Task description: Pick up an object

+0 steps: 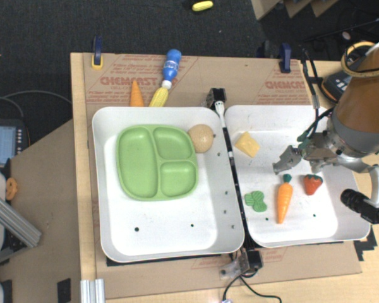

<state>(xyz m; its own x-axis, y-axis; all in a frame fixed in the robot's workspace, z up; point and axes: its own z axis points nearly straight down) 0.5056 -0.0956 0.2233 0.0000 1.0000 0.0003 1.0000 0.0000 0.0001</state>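
Scene: A grey arm with an orange band reaches in from the right over a table point(82, 169) carrying two shallow white bins side by side.
End effector: The end effector point(289, 161) hangs low over the right bin point(328, 232), above the leafy top of a toy carrot point(283, 201); whether it is spread or pressed together cannot be told from this slanted view.
Progress: Nothing is seen between the end effector's parts, so by appearances no object has been lifted; the grasp and the raise look to be still ahead.
Likely target: Judging by position, the toy carrot just below the end effector, or the strawberry point(312, 184) just to its right.
Right bin count: Four items: one yellow cheese wedge point(247, 144) toward the far left, one green leafy piece point(256, 201) near the left wall, one toy carrot, one strawberry.
Left bin count: Two items in the left bin point(151, 232): one green divided plate point(156, 161) with three compartments, and one tan round ball point(201, 137) touching its far right edge.
Outside the bins: On the table's far side, one blue-and-white bottle point(171, 67), one small orange piece point(136, 95) and one yellow piece point(159, 96).
Floor: One yellow object point(203, 5) lies well beyond the table.
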